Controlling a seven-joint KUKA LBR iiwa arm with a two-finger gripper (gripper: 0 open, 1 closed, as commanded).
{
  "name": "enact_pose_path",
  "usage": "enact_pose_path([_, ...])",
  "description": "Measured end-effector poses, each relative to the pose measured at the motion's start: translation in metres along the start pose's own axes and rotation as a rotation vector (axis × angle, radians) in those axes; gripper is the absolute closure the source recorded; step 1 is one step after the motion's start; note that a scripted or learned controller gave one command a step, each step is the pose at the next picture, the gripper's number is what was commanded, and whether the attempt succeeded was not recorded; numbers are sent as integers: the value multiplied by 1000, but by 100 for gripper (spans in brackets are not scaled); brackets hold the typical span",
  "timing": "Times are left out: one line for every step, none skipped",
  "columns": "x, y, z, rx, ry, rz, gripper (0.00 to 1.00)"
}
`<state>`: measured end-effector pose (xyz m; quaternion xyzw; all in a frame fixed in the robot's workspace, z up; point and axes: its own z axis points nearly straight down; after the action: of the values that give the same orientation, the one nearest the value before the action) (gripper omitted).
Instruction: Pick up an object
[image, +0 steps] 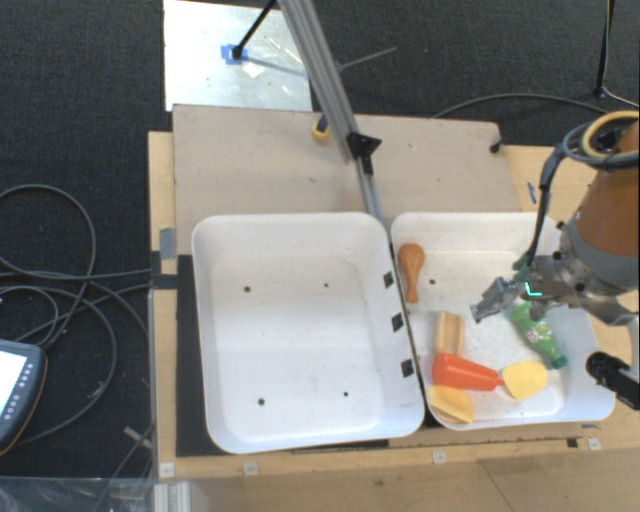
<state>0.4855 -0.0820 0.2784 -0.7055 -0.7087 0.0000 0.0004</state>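
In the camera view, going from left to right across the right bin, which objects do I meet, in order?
Brown drumstick-shaped toy → tan block → orange carrot-like toy → yellow piece → green bottle. The gripper hangs above the bin, left of the bottle. I leave out the pale yellow piece under the carrot, since they overlap.
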Motion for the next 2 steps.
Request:
enact_pose_path([0, 0, -1, -3, 0, 3, 0])
enact_pose_path([-2, 0, 41, 2, 0, 4, 0])
